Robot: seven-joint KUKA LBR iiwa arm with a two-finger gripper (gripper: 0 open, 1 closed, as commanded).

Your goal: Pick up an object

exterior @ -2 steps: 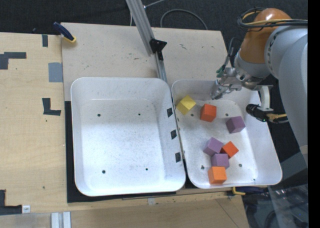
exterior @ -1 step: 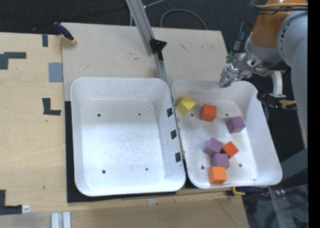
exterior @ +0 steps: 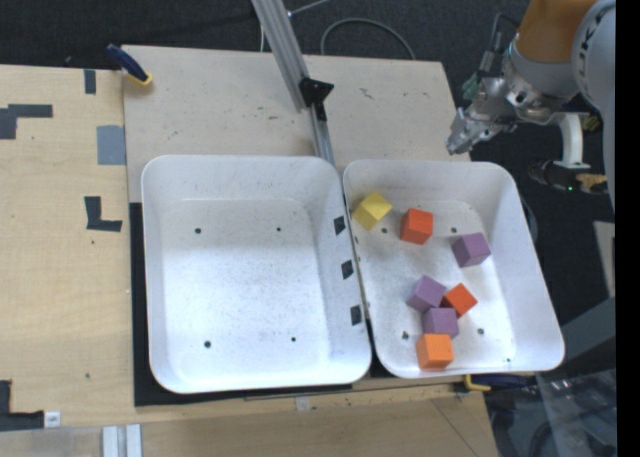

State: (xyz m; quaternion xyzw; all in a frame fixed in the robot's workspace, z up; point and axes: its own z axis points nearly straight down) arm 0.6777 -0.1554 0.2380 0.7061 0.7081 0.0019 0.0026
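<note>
The right bin point(exterior: 520, 245) holds several small blocks. A yellow block point(exterior: 373, 209) lies near its far left corner, with an orange block point(exterior: 417, 226) beside it and a purple block point(exterior: 470, 248) further right. Toward the front sit a purple block point(exterior: 427, 293), an orange block point(exterior: 460, 299), another purple block point(exterior: 440, 321) and an orange block point(exterior: 435, 350). My gripper point(exterior: 462, 138) hangs above the far edge of the right bin, beyond the blocks, with nothing seen between its fingers.
The left bin point(exterior: 160, 245) stands beside the right one. A slanted metal rail point(exterior: 285, 40) with a black clamp point(exterior: 315, 92) runs down to the gap between the bins. A blue and yellow clip point(exterior: 130, 63) lies at the bench's far left.
</note>
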